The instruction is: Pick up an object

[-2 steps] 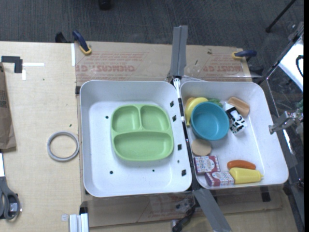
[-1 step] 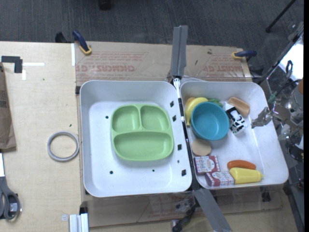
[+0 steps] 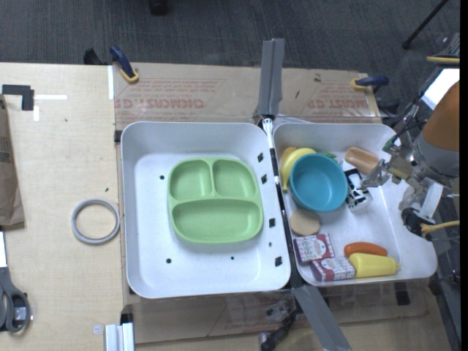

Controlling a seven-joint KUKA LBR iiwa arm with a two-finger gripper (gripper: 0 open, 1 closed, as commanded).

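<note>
Two bins side by side, divided plate [image 3: 216, 199] in the left bin [image 3: 139, 254]; right bin [image 3: 409, 251] holding a bowl [image 3: 319, 183] at its left, two cartons [image 3: 323, 257] along the front, tape ring [image 3: 96, 220] on the bench left of both

Right bin [image 3: 409, 141] holds the pickable clutter. Blue bowl [image 3: 319, 182] upright at its left side, overlapping a yellow cup [image 3: 294, 158] behind it. Tan oblong piece [image 3: 360, 157] lies far-right of the bowl. Small black-and-white item [image 3: 356, 194] touches the bowl's right rim. Beige disc [image 3: 305, 222] just nearer. Two red-and-white cartons [image 3: 314, 248], an orange piece [image 3: 365, 249] and a yellow piece [image 3: 376, 266] lie along the near wall.
</note>
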